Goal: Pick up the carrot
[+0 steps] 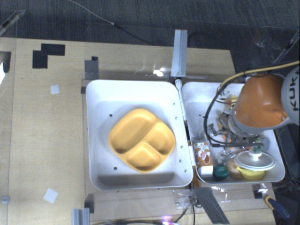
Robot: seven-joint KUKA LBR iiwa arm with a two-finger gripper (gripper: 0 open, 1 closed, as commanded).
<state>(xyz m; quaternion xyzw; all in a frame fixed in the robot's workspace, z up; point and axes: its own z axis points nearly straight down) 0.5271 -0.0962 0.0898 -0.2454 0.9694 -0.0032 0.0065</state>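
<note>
The arm's orange wrist [260, 102] hung over the right bin [199, 95], the hand [240, 140] low among cables below it; whether it was open or closed could not be told. Beside it lay a small box [202, 153], a green piece [220, 172] and a yellow piece [251, 174]. The carrot's place could not be made out. The left bin [101, 102] held a yellow divided tray [142, 139].

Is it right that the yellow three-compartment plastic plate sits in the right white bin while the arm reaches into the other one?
Not quite: the camera view shows the yellow three-compartment plastic plate in the left white bin, and the arm reaches into the right white bin.
</note>
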